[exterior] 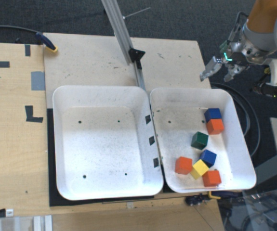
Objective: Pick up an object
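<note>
The arm is hanging above the top right corner of the right bin [234,110], outside its rim, with the tool [221,70] spread open and gripping nothing. All the blocks are lying in that right bin, toward its right and lower part, while the left bin [61,129] is sitting just beside it on the table [90,57].

A blue block [213,113] is touching an orange block [216,125] near the right wall. A green block [199,140] is sitting on its own a little lower, apart from its neighbours on every side. Below it, a second blue block [208,157], a yellow block [200,168] and two more orange ones, one to the left [183,165] and one to the right [211,177], are crowding together.

The blocks are looking small, stiff and light (probably wood or foam, though the material is hard to tell), so they are unlikely to crush or sag, but smooth flat faces could be slipping if pinched off-centre. The green block is seeming the easiest choice: the fingers would be needing room on two opposite flat sides, and it has that room. The clustered ones are risking a finger landing on a neighbour.
</note>
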`<state>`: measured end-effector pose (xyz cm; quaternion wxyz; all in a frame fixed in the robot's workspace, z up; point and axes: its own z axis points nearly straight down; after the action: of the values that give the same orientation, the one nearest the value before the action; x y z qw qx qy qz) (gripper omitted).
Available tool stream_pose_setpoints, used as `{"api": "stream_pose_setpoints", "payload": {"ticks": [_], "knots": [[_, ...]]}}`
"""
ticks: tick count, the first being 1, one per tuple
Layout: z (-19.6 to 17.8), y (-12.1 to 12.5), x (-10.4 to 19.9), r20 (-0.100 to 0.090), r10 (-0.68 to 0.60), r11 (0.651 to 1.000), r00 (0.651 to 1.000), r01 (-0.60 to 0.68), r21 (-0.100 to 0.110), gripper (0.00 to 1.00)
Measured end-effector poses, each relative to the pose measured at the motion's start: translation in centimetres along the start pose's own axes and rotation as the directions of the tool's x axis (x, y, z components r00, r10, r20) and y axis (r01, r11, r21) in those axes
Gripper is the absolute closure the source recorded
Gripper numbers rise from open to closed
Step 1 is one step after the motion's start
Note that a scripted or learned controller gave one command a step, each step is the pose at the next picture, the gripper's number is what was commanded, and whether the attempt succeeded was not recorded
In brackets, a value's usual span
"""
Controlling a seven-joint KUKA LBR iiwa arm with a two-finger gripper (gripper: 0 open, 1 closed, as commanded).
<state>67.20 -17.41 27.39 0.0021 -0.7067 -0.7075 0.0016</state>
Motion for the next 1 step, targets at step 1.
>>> {"api": "stream_pose_setpoints", "payload": {"ticks": [1], "knots": [[-0.30, 0.07, 0.01, 0.002, -0.001, 1.000, 1.000, 0.001, -0.004, 0.00]]}}
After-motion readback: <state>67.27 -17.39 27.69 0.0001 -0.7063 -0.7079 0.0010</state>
